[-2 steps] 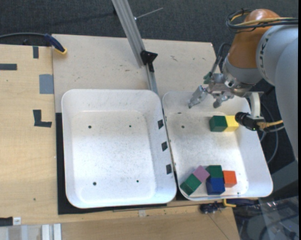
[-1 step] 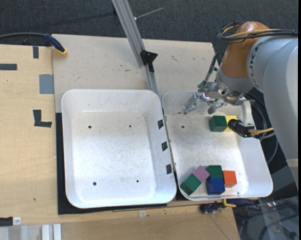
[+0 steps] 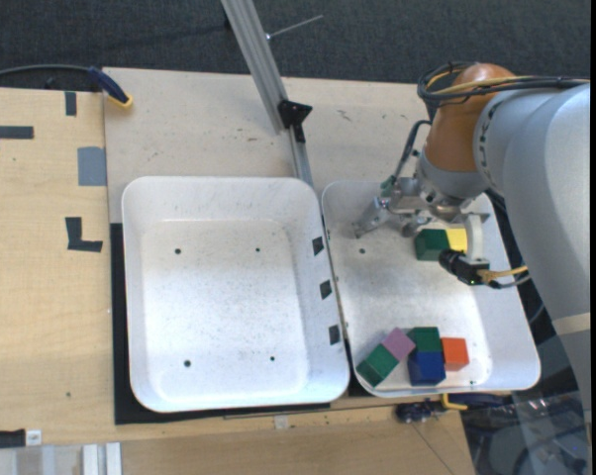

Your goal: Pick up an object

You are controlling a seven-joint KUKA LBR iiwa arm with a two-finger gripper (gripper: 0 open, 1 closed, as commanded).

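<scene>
Gripper (image 3: 424, 228): low in the right bin (image 3: 377, 275), finger state cannot be told.
Green block (image 3: 432, 242): touching the gripper.
Writing: none legible.

Two white bins (image 3: 219, 191) on wooden bench (image 3: 41, 295)

The arm's wrist (image 3: 454, 142) covers the gripper below it and the far rim of the right bin (image 3: 377, 295). Beside that wrist, a yellow block (image 3: 457, 238) sits half hidden behind a green block (image 3: 432, 243).
</scene>
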